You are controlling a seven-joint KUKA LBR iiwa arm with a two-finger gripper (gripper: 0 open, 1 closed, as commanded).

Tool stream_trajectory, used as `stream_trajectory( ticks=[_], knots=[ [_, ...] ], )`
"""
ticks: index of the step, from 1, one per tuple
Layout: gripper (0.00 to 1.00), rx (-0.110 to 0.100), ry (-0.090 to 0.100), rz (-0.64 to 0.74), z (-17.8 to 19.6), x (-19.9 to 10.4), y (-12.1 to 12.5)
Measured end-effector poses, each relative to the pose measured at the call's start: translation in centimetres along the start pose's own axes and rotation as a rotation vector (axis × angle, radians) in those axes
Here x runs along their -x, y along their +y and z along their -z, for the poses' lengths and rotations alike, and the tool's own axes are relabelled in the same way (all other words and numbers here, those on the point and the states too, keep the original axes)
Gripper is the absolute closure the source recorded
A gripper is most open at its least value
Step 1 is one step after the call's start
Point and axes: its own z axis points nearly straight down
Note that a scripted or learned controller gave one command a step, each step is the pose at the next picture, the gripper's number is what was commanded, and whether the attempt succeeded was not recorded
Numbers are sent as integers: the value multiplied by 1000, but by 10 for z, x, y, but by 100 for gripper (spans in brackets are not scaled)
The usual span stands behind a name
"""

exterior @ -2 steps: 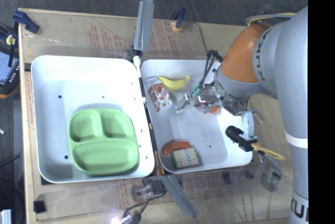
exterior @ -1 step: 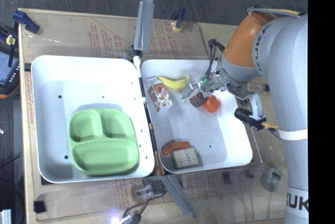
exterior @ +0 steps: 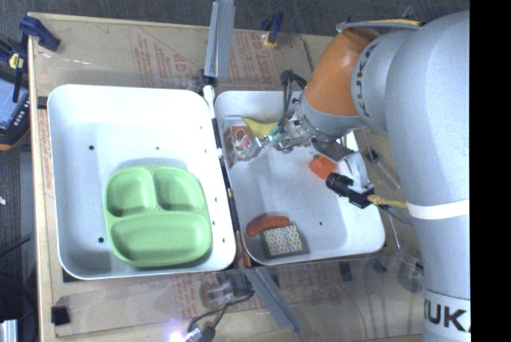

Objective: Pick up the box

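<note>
Plywood bench [exterior: 120, 57] bearing two white bins. Left bin [exterior: 72, 117]: green divided tray [exterior: 158, 214] toward 6 o'clock. Right bin [exterior: 363, 232]: box [exterior: 282, 240] at 6 o'clock, sausage [exterior: 267, 224] touching its upper edge, orange item [exterior: 322, 166] toward 3 o'clock. Gripper [exterior: 270, 142] at 11 o'clock, beside clear packet [exterior: 239, 142]; finger state cannot be told.

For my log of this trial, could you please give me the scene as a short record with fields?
left bin: shallow white bin holding a green three-compartment plastic tray
right bin: shallow white bin with the other items
far left corner of right bin: shiny packaged box beside a yellow item
near edge of right bin: red sausage-shaped item, patterned sponge-like block
hand: low beside the box, grip unclear
</note>
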Motion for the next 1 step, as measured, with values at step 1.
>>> stream_trajectory(
  ticks=[1],
  knots=[
    [0,-9,-3,-2,-19,-39,-19]
  ],
)
